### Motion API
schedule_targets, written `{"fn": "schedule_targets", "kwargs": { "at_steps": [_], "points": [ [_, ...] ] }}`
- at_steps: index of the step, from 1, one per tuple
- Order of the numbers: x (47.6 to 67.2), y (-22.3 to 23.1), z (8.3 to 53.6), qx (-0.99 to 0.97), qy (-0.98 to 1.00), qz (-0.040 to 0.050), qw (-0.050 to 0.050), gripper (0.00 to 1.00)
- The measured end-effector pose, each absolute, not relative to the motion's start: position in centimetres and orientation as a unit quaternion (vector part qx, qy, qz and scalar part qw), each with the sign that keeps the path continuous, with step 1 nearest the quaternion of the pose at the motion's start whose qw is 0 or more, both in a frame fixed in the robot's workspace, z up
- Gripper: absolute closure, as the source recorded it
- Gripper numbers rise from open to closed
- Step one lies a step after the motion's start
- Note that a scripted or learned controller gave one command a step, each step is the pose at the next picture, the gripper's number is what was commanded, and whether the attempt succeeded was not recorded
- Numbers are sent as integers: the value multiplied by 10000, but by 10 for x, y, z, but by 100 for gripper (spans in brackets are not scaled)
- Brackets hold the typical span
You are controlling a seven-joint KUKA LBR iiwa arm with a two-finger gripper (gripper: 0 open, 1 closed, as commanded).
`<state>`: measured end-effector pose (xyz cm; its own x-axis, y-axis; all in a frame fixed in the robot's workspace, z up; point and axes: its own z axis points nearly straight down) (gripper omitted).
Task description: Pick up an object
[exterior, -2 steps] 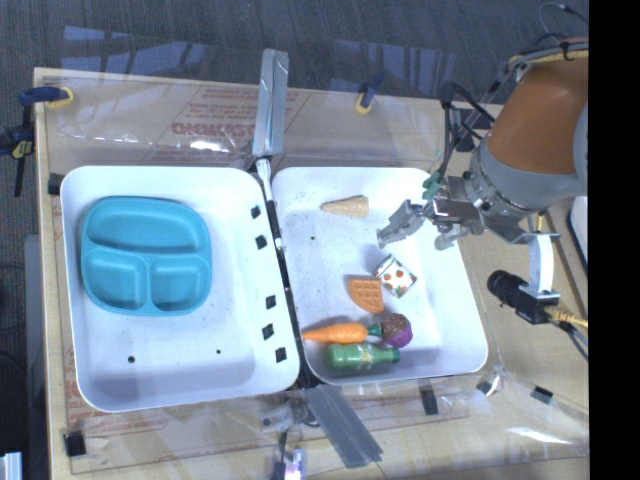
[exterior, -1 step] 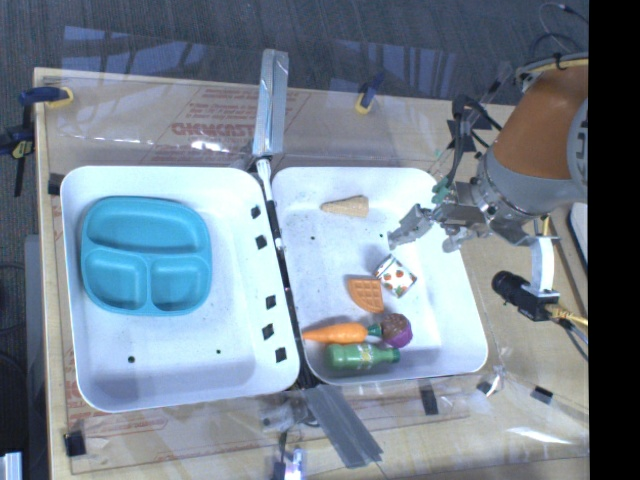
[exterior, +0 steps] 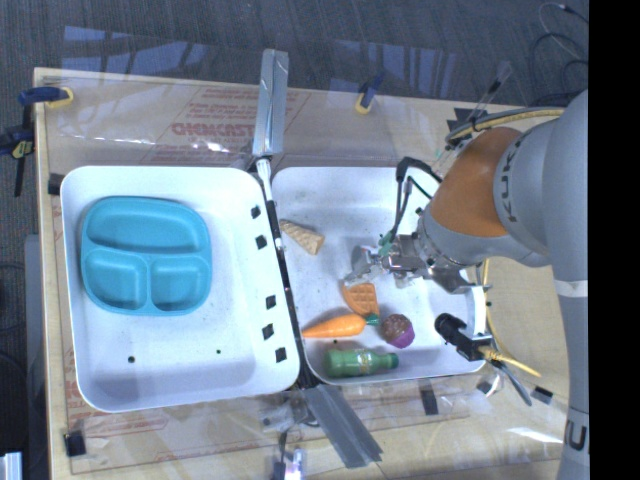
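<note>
Metal gripper [exterior: 368, 264] low above tan waffle-shaped toy [exterior: 360, 297]; nothing lifted yet, finger state probably unreadable here.

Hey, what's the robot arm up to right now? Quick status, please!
Gripper low in right bin, just above waffle. Nothing seen held. Carrot, bottle close by.

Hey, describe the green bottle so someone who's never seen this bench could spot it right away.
Find the right-hand white bin, the one the arm reaches into. Along its near edge lies the green bottle, on its side, just below the toy carrot and the purple round toy. It is the sole green item there, and the longest.
</note>
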<state>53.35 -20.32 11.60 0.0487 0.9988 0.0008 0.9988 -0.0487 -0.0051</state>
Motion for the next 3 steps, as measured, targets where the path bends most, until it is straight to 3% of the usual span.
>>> {"fn": "schedule_targets", "kwargs": {
  "at_steps": [1, 2, 3],
  "points": [
    [496, -161, 91, -7077, -7066, 8, 15, 0],
    [497, -162, 101, -7058, -7084, 13, 11, 100],
    [497, -162, 101, -7057, -7085, 12, 9, 0]
  ]
}}
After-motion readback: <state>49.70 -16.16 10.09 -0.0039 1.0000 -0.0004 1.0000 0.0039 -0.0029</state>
